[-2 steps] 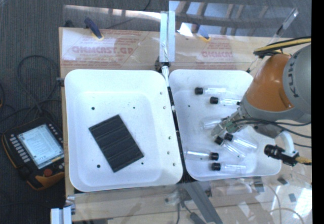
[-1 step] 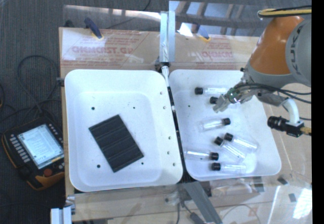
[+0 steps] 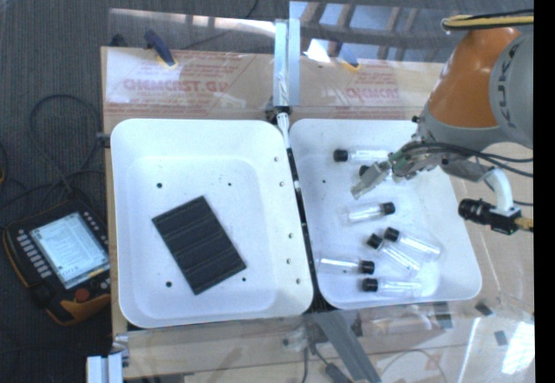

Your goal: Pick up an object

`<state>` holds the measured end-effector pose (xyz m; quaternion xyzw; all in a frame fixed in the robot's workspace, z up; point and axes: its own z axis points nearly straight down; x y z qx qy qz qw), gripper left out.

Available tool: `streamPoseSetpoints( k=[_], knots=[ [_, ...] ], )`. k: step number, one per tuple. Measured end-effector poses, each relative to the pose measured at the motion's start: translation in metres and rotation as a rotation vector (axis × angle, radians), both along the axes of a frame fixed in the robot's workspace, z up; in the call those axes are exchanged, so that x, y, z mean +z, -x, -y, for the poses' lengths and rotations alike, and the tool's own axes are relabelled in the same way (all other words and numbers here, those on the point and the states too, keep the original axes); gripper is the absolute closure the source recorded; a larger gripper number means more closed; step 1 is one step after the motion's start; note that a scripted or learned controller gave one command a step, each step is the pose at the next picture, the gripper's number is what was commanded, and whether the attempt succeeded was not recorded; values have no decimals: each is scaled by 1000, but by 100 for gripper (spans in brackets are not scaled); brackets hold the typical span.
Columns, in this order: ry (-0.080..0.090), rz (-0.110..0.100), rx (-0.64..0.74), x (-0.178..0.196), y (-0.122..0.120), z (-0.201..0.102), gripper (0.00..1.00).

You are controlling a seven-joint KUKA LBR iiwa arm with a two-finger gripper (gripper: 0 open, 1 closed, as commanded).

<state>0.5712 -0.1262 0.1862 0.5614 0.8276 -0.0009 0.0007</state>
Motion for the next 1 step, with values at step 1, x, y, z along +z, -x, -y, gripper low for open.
streamPoseSetpoints(
  k=[1],
  knots=[
    [1, 1, 133, -89, -37, 35, 0]
  ],
)
